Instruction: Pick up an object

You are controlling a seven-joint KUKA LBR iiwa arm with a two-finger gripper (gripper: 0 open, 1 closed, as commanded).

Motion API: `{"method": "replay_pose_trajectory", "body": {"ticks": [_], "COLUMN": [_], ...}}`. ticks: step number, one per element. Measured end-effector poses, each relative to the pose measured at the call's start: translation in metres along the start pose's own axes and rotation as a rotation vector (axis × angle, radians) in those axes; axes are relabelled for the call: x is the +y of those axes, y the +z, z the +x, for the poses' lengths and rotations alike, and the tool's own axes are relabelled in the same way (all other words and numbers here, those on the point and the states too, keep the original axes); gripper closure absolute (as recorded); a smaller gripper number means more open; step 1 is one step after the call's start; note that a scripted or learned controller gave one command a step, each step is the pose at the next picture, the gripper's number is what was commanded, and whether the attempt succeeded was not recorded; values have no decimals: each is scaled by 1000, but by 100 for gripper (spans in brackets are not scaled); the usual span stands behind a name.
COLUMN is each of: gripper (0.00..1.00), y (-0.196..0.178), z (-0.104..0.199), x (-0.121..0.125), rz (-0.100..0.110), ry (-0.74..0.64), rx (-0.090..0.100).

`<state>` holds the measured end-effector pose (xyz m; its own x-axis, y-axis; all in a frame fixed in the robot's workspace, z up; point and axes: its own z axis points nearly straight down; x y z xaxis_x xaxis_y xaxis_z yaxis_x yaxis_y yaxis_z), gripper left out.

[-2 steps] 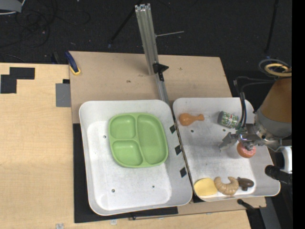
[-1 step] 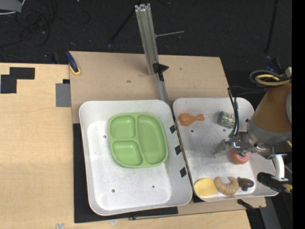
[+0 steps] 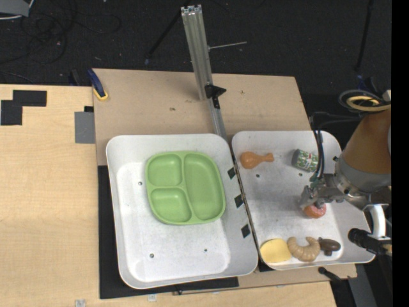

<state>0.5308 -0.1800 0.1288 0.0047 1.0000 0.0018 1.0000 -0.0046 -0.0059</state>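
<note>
Here, two shallow white bins sit side by side on the bench, both of smooth matte plastic with rounded corners. The left bin [image 3: 128, 248] holds one item: a light green divided plate [image 3: 185, 188], glossy, rounded-rectangular, with three compartments, two small on its left side and one long on its right.

The right bin [image 3: 281, 171] holds six loose objects. Near its far left corner lies one orange drumstick-shaped toy [image 3: 254, 160], bulbous at one end and tapering to a thin handle. At the far right lies one small can [image 3: 306, 160] on its side, with a green-and-white label. Along the near edge, three items lie in a row: one pale yellow rounded block [image 3: 276, 251], one tan curled shrimp-shaped piece [image 3: 305, 248] just beside it, and one dark brown elongated piece [image 3: 329, 245] touching the shrimp's right end. Mid-right in the bin sits one small red-orange rounded object [image 3: 314, 210].

The arm enters from the right, its orange band above the wrist, wrist pitched down into the right bin. The gripper [image 3: 314, 197] is low, directly over the red-orange object and touching or nearly touching its top. The finger spacing is too dark and small to read; I cannot tell whether the object is gripped.
</note>
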Motion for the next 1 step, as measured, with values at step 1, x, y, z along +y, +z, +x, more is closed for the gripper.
{"method": "replay_pose_trajectory", "body": {"ticks": [1], "gripper": [100], "y": [-42], "z": [-3], "x": [1], "rz": [-8], "ry": [-2], "rx": [-2]}}
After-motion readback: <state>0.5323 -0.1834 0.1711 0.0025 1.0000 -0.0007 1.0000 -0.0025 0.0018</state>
